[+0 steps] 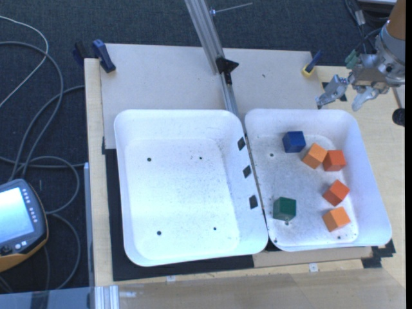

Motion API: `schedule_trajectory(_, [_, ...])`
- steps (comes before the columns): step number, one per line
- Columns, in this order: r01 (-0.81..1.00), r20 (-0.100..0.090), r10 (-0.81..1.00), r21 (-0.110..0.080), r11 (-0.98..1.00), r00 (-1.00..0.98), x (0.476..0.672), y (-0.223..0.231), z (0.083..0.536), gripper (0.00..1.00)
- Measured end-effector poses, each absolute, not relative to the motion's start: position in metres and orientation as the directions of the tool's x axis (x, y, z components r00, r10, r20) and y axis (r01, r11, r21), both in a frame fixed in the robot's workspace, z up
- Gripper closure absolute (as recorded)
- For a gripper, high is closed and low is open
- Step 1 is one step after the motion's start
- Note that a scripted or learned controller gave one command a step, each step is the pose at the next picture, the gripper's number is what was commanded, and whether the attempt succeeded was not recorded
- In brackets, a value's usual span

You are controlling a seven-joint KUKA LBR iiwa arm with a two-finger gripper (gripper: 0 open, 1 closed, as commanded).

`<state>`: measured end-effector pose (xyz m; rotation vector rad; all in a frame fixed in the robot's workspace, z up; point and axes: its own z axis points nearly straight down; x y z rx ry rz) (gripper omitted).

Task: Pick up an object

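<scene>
blue wooden cube (293, 141) lay nearest our gripper (344, 95), which hung above the right white bin (368, 172), fingers apart; we judged a straight descent over it best.

Arm (394, 28) cut by right edge; only wrist portion visible. Handheld screen unit (18, 221) cropped at left edge. Slanted metal pole (205, 28) runs out top. Gripper (347, 95) slightly blurred, fingers apparently spread.

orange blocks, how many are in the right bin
4, all in the right bin: two touching near the top, orange block and redder block; a third below them; a fourth near the bottom edge. None looks hidden.
</scene>
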<state>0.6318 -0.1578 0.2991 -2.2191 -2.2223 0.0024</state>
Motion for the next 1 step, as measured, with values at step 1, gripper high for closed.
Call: schedule_trajectory(1, [1.0, 0.002, 1.0, -0.009, 0.002, -0.002, 0.6514, -0.1359, 0.1479, 0.0])
